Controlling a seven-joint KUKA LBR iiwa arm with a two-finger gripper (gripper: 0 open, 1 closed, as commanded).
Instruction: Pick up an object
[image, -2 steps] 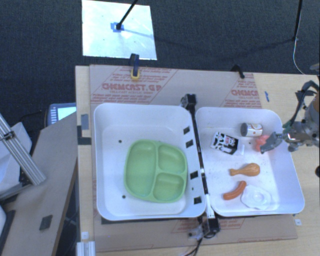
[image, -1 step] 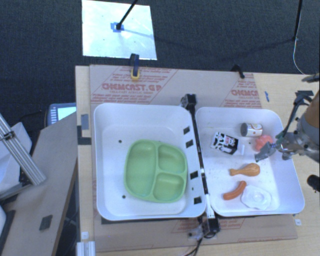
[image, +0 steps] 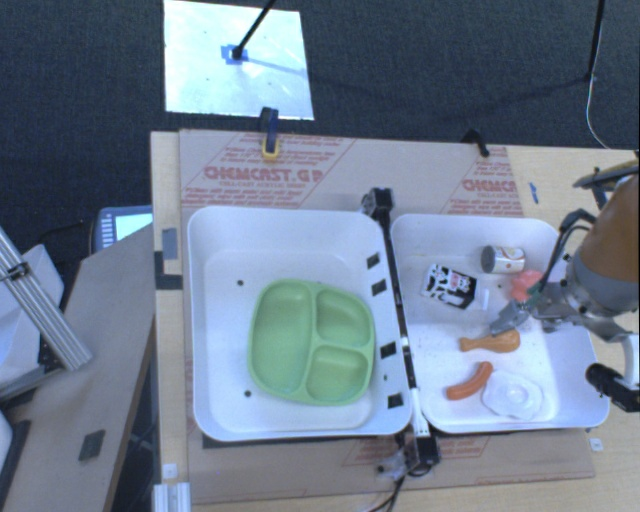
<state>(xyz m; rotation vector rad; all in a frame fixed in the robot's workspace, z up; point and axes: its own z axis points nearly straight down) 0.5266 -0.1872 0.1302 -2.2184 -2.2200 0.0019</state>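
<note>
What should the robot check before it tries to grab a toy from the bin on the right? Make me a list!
1. Pincer over the right bin: ok.
2. A toy close by: ok, the orange drumstick-shaped toy lies just below the pincer.
3. Toy between the pincer's tips: not ok, nothing seen held.
4. Pincer open wide enough: cannot tell, too blurry.
5. Room around the toy: ok, the orange sausage-shaped toy and the white lid lie apart from it.
6. Green plate out of the way: ok, it sits in the left bin.
</note>
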